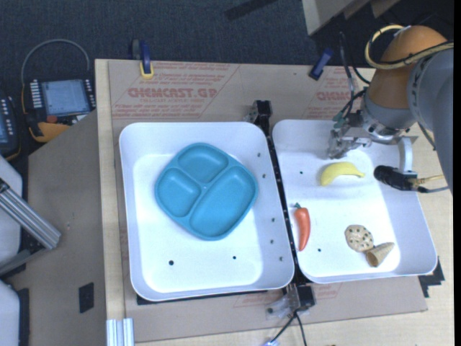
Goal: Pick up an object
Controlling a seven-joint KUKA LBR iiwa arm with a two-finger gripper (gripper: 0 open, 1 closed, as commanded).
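A: What sits in the left bin (137,215)?

B: A blue plate with three compartments (207,190), lying flat about the middle of the bin, a little toward the far side.

A: And across the divide?

B: The right bin (403,215) has four small things. Hard against its left wall, near the middle, lies a red chilli pepper with a green stem (302,224), pointing toward the near side. Further in and farther back is a yellow banana (341,172), curved, lying flat on the bin floor. Toward the near right corner there is a round speckled cookie (358,236), and just beside it, touching or nearly so, a tan wedge-shaped piece (380,253).

A: Where is the gripper (344,142)?

B: At the far side of the right bin, just beyond the banana, pointing down. Nothing is visibly held. Whether it is parted or closed, I cannot tell.
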